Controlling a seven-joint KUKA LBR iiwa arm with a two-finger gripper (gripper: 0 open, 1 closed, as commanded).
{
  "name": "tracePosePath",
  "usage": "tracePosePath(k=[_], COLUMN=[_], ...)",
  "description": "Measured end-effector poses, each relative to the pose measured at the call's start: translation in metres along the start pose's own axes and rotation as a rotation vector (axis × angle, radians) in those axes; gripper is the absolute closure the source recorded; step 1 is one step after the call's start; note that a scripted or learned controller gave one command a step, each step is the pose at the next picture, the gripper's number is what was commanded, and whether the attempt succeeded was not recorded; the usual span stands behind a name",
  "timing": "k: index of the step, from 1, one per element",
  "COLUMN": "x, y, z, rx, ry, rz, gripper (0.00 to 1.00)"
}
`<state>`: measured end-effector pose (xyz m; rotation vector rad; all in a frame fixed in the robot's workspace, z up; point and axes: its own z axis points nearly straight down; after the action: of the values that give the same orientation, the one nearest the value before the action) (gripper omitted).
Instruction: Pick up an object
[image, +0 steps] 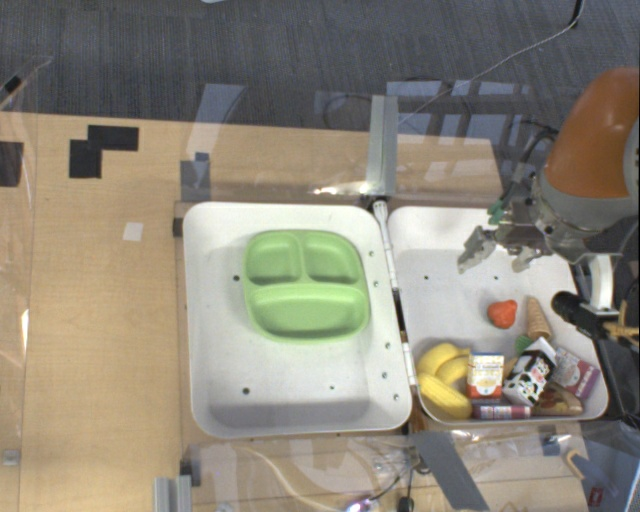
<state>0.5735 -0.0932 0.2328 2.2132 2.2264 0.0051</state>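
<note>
My gripper (497, 254) hangs open over the back of the right bin (440, 290), its two fingers spread with nothing between them. Below it and slightly right lies a red strawberry-like toy (504, 313), with an ice-cream cone (538, 318) beside it. Along the bin's front edge sit yellow bananas (445, 378), a small orange-and-white carton (486, 376), a black-and-white milk carton (529, 376) and a pink marker (500, 411). The gripper stands apart from all of these.
The left bin (215, 390) holds a green divided plate (303, 283). A metal divider (395, 300) separates the two bins. A pinkish packet (579, 375) lies in the right bin's front right corner. The arm's orange band (600, 130) looms at the right.
</note>
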Motion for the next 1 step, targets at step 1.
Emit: tracePosePath(k=[1], x=[-0.0400], y=[-0.0206], z=[0.0313], rx=[0.000], ry=[0.000], rz=[0.080], gripper=[0.00])
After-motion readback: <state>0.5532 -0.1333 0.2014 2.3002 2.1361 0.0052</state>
